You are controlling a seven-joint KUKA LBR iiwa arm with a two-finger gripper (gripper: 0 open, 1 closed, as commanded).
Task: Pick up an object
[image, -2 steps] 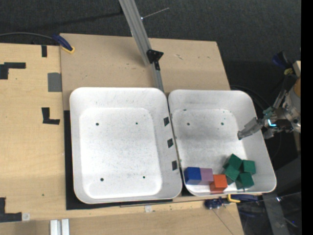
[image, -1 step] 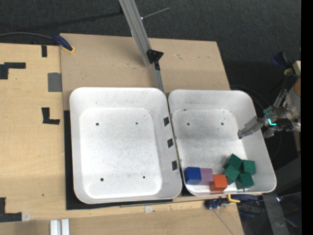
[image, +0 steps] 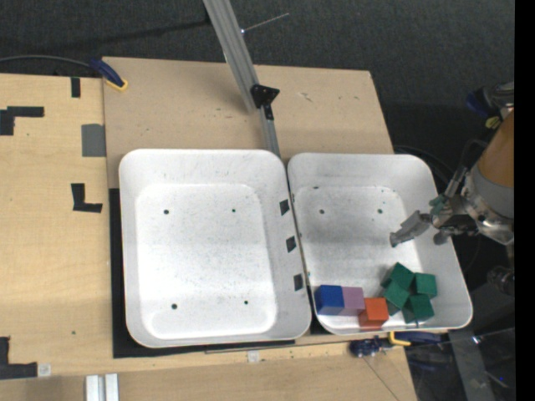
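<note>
Several small blocks lie at the front of the right bin (image: 359,178): a blue cube (image: 329,298), a lilac block (image: 354,298), an orange block (image: 374,311) and a cluster of green blocks (image: 410,292). My gripper (image: 424,230) hangs over the bin's right side, a little behind and above the green blocks. It is open, its two grey fingers (image: 405,230) spread apart with nothing between them. No block touches the gripper.
The left bin (image: 201,165) stands beside the right one, sharing a middle rim. A slanted metal bar (image: 238,48) rises behind the bins. The arm's body (image: 497,174) sits past the right bin's right rim.
</note>
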